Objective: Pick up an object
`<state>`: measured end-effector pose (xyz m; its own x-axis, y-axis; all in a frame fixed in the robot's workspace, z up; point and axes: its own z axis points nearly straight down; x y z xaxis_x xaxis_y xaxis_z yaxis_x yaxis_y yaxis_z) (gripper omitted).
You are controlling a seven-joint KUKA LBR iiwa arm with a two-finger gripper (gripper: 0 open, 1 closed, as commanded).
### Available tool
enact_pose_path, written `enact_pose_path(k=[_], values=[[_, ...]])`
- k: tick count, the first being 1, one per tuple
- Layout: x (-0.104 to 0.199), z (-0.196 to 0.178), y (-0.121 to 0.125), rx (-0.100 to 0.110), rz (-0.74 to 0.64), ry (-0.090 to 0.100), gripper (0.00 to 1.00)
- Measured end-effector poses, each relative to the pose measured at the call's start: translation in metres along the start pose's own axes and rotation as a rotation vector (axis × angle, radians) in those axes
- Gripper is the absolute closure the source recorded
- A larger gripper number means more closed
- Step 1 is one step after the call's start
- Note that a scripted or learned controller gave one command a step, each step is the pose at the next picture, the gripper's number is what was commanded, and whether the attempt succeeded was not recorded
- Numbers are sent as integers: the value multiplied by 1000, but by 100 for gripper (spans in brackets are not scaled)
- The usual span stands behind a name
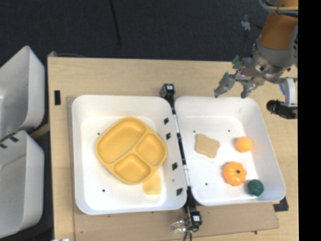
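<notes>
Camera view looks down at a slant on the wooden tabletop (60, 149) and its two white bins, and the arm (279, 31) is cut off at the upper right, so just its orange band and grey wrist can be seen. Below the wrist the claw (235, 87) hangs above the far rim of the right bin (261, 112), its two fingers spread apart with nothing between them. In that right bin lie four small things: a tan piece shaped like a slice of bread (206, 145) near the middle, an orange ball (244, 144) to its right, a small orange pumpkin (234, 173) nearer the front, and a dark green ball (255, 187) just beside the pumpkin at the front corner. All four are well apart from the claw. The left bin (83, 185) holds a yellow divided plate (131, 149) with three compartments, and a pale yellow piece (152, 185) pokes out from under its front edge, too partly hidden to identify. Small black clips (167, 90) sit along the seam between the bins. White rounded shapes (20, 94) at the left edge are cut off.
</notes>
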<state>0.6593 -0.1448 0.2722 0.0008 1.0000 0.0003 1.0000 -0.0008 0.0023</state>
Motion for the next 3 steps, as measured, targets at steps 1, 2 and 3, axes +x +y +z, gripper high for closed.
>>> enact_pose_path(k=[1, 2, 3], values=[[-2, 63, -3, 6, 1, -3, 0], [-2, 126, -7, 7, 4, -3, 0], [-3, 173, -7, 3, 7, -3, 0]])
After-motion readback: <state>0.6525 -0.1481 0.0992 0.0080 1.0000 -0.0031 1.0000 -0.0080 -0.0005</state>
